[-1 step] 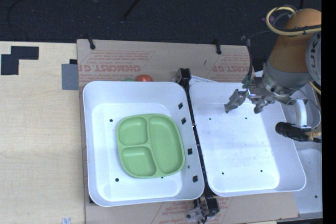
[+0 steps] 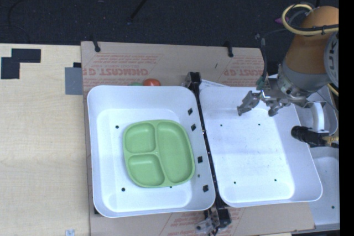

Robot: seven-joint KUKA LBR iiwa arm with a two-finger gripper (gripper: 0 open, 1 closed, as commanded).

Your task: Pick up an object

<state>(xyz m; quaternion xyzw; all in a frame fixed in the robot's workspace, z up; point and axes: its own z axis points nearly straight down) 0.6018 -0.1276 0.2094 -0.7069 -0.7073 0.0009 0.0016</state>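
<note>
Now my tool (image 2: 259, 103) hovers over the right bin (image 2: 260, 174).
Its fingers are spread, pinching nothing; the green plate (image 2: 158, 153) lies in the left bin (image 2: 105, 119).

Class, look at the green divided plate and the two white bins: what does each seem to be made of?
Green divided plate: probably moulded plastic, matte, with even colour and rounded compartment ridges. Left bin and right bin: likely thin formed plastic, smooth with a slight sheen and soft curved rims.

Green plate (image 2: 159, 153), white bins (image 2: 105, 102)
</note>
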